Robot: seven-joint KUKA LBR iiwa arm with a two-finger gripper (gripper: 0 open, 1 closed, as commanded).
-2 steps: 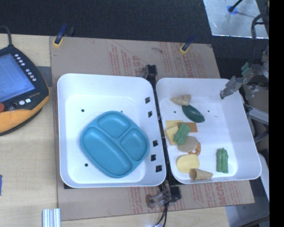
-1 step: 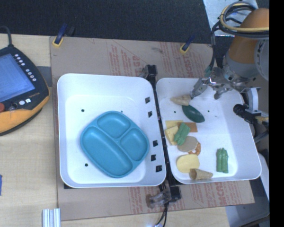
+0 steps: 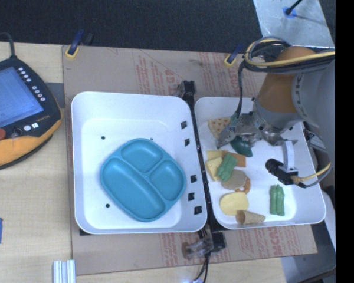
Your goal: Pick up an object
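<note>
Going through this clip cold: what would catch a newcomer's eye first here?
The blue divided plate lying in the left bin stands out first. Next, the grey and orange arm bends over the right bin, its gripper low above a jumble of toy food, including a green piece lying apart near the front right.

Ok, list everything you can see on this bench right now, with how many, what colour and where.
shallow white bins: two, side by side on the bench.
blue divided plastic tray: one, in the left bin.
toy food pieces: several, yellow, tan, brown, clustered in the right bin.
green toy vegetable: one, right bin, near its front right corner.
green toy piece: one, atop the cluster.
teal piece: one, under the gripper.
handheld control pendant: one, orange and grey, left of the bins.
gripper: one, low over the right bin's rear.
</note>
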